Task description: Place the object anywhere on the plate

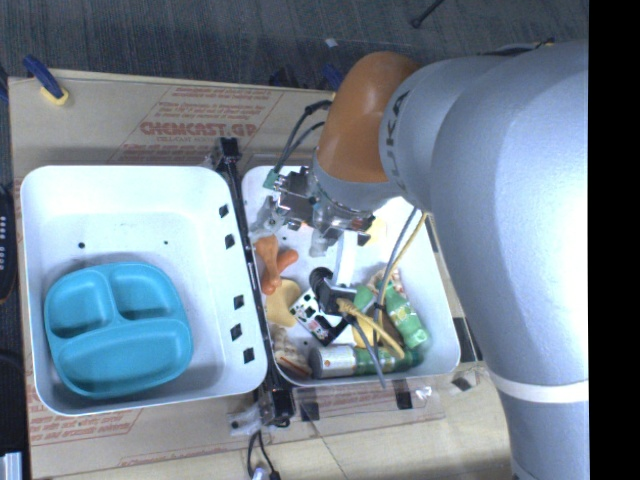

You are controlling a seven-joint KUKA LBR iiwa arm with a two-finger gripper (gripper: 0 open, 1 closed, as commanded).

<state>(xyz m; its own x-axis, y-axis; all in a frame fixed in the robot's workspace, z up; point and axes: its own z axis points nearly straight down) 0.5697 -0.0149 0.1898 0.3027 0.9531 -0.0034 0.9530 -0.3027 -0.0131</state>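
A blue plate with three compartments lies in the left bin, toward its front, with nothing on it. My gripper hangs over the back left part of the right bin, pointing down, its two fingers spread apart and nothing visible between them. Just below it an orange, carrot-like piece lies near the divider between the bins. The grey arm with its orange band hides the back and right of that bin.
The front of the right bin holds a heap: a white block with black marks, yellow strips, a green bottle and a silvery can. A black clip sits at the top of the divider.
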